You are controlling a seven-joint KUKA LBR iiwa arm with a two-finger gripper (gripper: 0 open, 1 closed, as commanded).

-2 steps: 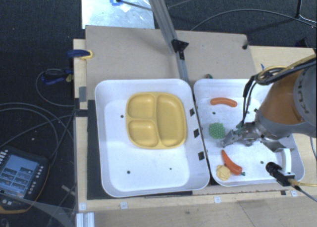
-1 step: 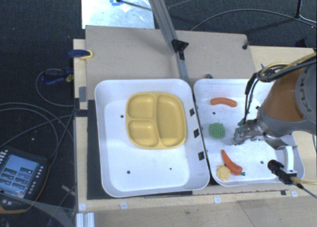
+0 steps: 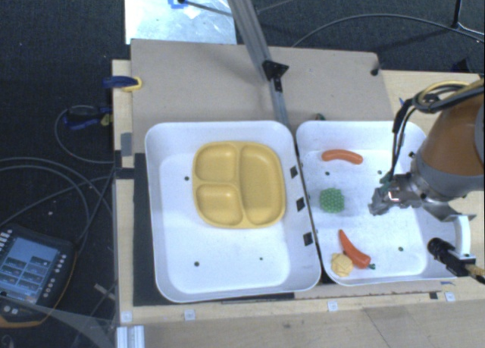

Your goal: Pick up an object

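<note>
Two white bins sit side by side on the bench. Mid-frame, the left bin holds a yellow tray. My gripper hangs over the right bin, right of a green ball; I cannot tell how far it is open. A sausage lies above, a carrot below beside a yellow lump.

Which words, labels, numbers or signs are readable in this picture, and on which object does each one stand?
None can be read.
The handheld screen at lower left shows bluish buttons, too blurred to read.
The yellow divided plate, the white bins and the food items carry no visible writing.
</note>
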